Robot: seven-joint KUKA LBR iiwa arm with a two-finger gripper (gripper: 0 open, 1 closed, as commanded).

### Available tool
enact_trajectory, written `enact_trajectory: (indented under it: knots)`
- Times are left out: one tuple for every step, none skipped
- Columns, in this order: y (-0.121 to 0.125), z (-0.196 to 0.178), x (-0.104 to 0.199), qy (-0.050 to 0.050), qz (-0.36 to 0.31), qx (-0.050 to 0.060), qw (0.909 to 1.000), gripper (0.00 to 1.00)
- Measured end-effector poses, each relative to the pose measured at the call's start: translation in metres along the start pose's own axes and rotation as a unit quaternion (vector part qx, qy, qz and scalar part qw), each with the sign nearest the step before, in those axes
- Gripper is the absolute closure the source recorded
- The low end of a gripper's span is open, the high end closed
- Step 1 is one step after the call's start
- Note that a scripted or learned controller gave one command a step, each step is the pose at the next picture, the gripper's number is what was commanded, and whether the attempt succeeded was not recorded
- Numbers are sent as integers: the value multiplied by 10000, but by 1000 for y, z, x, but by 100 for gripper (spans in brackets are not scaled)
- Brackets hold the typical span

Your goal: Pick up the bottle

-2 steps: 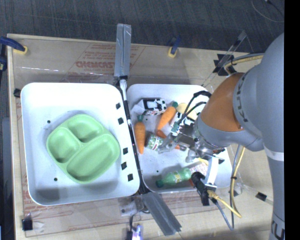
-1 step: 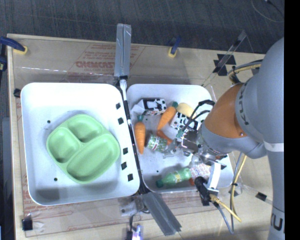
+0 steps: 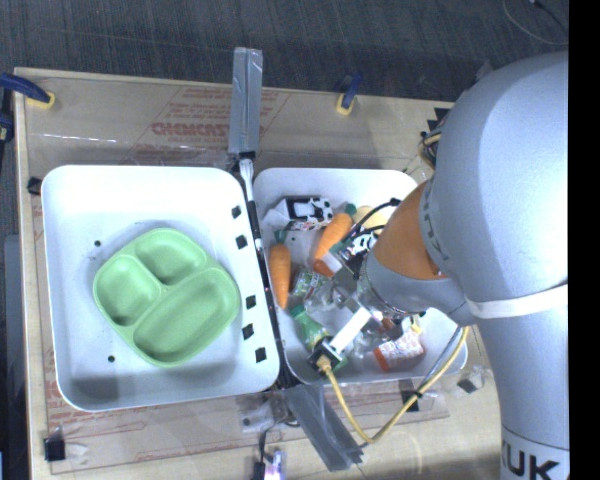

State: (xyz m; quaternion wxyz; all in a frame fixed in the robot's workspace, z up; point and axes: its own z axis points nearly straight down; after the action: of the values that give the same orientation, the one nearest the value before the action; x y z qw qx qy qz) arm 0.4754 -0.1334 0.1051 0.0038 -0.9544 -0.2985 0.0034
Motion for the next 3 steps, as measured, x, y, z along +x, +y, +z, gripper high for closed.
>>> enact_trajectory:
  knots:
    - [20,16,-4,1,-93,0,10000,0]
    - [-15,-26,10,-4,540,-1,9985,0]
    - [6,-74,0,-1,422,-5,9991,0]
